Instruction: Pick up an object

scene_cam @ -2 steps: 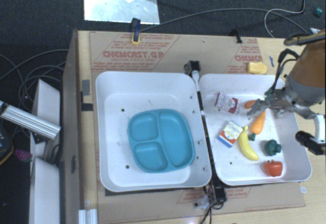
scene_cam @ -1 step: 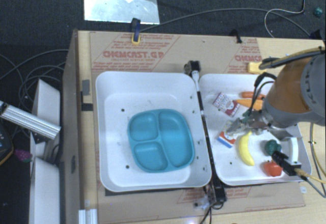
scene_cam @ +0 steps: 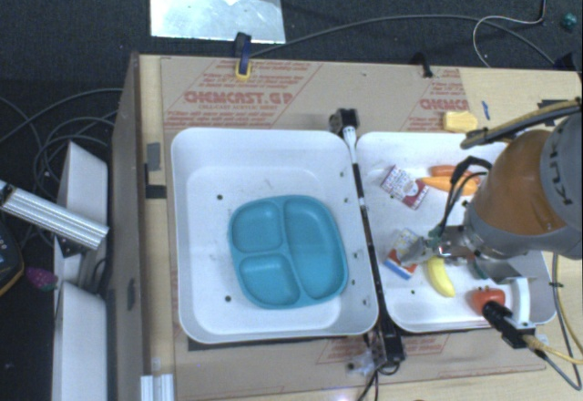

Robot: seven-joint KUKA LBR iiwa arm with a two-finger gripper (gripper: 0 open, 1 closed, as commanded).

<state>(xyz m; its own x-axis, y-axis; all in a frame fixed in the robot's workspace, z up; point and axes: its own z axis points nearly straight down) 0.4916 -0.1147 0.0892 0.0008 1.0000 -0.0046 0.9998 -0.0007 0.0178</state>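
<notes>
Banana (scene_cam: 441, 278) lies in the right bin (scene_cam: 401, 313), just right of the tool (scene_cam: 421, 250); whether the tool is clenched cannot be told. Left of that bin, a blue divided plate (scene_cam: 288, 250) sits in the left bin (scene_cam: 205, 180) on the cardboard-covered worktop (scene_cam: 273, 94); the arm (scene_cam: 524, 199) hides the right bin's far side.

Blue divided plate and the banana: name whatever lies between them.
In the camera view, between the blue divided plate and the banana lie the bins' adjoining rims and a small red-and-blue item.

a blue divided plate (scene_cam: 288, 250) in a white bin (scene_cam: 205, 162); beside it a yellow banana (scene_cam: 441, 278), a red-and-white packet (scene_cam: 404, 185), and the arm's orange band (scene_cam: 512, 185).
</notes>
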